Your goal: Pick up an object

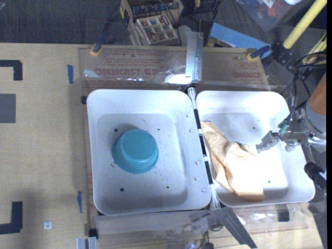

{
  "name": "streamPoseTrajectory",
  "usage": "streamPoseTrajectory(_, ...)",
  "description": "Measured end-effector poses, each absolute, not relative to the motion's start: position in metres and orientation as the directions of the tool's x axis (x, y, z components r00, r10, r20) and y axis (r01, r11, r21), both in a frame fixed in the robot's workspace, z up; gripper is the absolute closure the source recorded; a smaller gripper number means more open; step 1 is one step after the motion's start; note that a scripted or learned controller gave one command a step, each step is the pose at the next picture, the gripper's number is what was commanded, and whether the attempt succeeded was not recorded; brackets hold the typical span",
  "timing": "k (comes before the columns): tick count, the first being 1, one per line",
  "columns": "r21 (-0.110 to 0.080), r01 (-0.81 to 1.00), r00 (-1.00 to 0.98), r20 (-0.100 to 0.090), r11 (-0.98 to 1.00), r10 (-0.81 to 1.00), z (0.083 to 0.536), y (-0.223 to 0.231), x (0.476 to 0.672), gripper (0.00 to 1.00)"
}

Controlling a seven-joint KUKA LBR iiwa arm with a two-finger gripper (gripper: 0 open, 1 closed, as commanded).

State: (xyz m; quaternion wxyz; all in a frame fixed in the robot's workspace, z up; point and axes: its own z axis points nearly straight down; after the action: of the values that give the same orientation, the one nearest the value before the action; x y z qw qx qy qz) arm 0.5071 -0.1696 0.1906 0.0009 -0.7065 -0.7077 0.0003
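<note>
The bench (36,154) is pale wood with black corner marks and small blue tape tabs on its left part. Behind the bins, a clear plastic sheet (135,71) covers cardboard with red print, and beyond that lies dark floor cluttered with a wooden crate (151,19), a blue board (231,36) and a yellow pole (306,17).

Two white bins sit side by side, touching along their inner rims. The left bin (98,113) holds one thing: a teal bowl (136,150), upside down, near the middle of the floor. The right bin (244,105) also holds one thing: a tan cloth (231,165), crumpled, running from the bin's left wall toward its front edge.

One arm (319,113) comes in from the right over the right bin's edge. Its gripper (264,141) hangs above the bin just beside the cloth's upper right edge, with nothing seen between its tips. Whether those tips stand apart or together cannot be told from this angle.
</note>
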Motion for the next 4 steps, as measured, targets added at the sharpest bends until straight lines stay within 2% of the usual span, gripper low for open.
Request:
streamPoseTrajectory(1,0.001,0.981,-0.196,-0.001,0.196,0.981,0.107,-0.142,0.567,0.00)
streamPoseTrajectory(2,0.004,0.951,-0.310,-0.002,0.310,0.951,0.088,-0.133,0.565,0.00)
streamPoseTrajectory(3,0.003,0.913,-0.409,-0.003,0.409,0.913,0.125,-0.157,0.550,0.00)
streamPoseTrajectory(4,0.006,0.908,-0.419,-0.004,0.419,0.908,0.089,-0.116,0.567,0.00)
